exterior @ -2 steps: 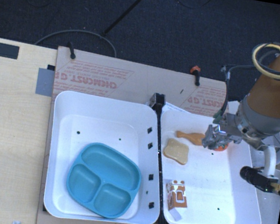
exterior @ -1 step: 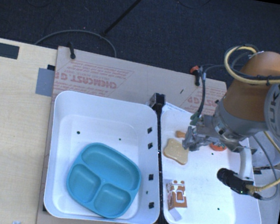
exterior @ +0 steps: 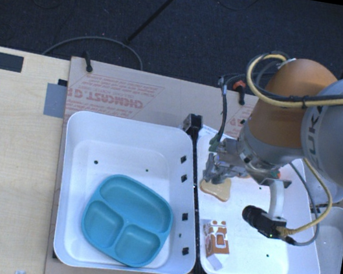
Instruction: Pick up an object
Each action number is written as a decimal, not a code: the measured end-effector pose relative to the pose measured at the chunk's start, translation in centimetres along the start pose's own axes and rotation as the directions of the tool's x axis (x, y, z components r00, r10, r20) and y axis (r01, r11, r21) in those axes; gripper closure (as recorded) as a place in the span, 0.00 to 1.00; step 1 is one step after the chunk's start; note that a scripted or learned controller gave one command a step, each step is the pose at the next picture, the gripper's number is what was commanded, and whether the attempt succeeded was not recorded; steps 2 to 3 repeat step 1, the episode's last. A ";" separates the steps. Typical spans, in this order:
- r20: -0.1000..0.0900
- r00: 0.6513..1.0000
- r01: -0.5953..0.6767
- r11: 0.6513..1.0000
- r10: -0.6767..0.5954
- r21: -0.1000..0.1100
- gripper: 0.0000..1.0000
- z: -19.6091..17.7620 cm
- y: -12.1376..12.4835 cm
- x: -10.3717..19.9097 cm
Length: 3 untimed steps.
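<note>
Gripper [exterior: 216, 174]: low in the right bin [exterior: 280, 267], near its left wall — whether open or closed, I can't tell.
Tan flat piece [exterior: 218, 190]: just beneath it.
Small brown-and-white packet [exterior: 217, 237]: nearer the front.
Left bin [exterior: 93, 132]: blue divided tray [exterior: 127, 219].

You're looking at a robotics lab: loose cables [exterior: 96, 44] trail over dark carpet [exterior: 177, 29] beyond the plywood worktop [exterior: 1, 169].
</note>
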<state>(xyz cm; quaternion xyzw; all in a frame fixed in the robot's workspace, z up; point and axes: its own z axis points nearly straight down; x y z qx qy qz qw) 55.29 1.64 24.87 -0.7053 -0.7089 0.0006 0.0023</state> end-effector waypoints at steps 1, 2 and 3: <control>0.001 1.000 0.000 1.000 0.000 0.002 1.00 1.2 -0.1 5.7; 0.001 1.000 0.000 1.000 0.000 0.002 1.00 1.2 -0.1 5.7; 0.001 1.000 0.000 1.000 0.000 0.002 1.00 1.2 -0.1 5.7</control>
